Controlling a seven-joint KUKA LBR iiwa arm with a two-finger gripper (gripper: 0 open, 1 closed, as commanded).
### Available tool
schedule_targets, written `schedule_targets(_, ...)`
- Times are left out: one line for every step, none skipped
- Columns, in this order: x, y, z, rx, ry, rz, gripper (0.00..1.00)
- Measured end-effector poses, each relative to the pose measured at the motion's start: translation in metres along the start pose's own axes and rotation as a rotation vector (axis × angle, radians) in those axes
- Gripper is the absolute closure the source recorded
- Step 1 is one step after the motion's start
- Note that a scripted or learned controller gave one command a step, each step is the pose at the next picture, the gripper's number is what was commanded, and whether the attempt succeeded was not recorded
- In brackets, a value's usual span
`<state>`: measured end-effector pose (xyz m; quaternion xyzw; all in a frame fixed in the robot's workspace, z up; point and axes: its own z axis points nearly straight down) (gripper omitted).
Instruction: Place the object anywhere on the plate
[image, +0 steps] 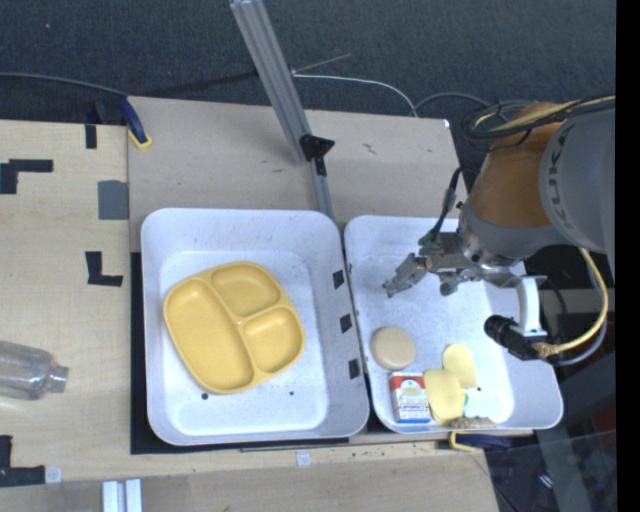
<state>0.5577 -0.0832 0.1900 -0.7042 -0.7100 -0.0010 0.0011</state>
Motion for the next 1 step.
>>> schedule_targets(-0.0038, -0.0328, -0.0194, 0.002, -0.001, 0.008, 0.00)
